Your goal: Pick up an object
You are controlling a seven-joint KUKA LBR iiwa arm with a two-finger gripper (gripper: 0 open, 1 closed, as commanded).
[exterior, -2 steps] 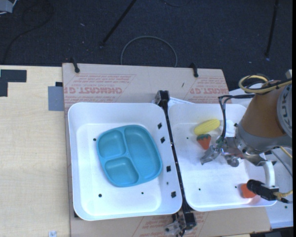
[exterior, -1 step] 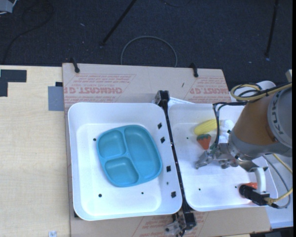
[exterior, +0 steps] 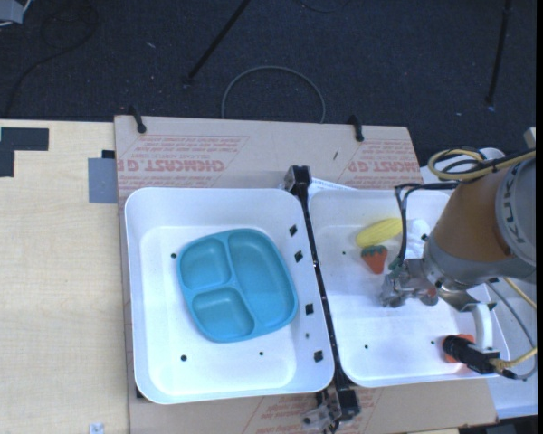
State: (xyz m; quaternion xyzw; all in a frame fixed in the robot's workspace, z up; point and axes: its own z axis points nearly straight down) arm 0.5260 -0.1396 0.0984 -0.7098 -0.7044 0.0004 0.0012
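Bins sat side by side on the bench. The left bin (exterior: 154,333) held a blue plate (exterior: 237,283) with three compartments, lying flat near the middle with bare white floor all round it. In the right bin (exterior: 380,360) a yellow toy (exterior: 380,232) lay toward the far wall, its long axis running left to right, the right end tipped slightly farther back. Just in front of it sat a strawberry (exterior: 374,259), green top toward the yellow toy, tip toward the near wall. The gripper (exterior: 398,295) hung low just right of the strawberry, with open floor in front of it. I could not tell whether it was open or closed. The arm (exterior: 475,224) crossed the bin's right rim.
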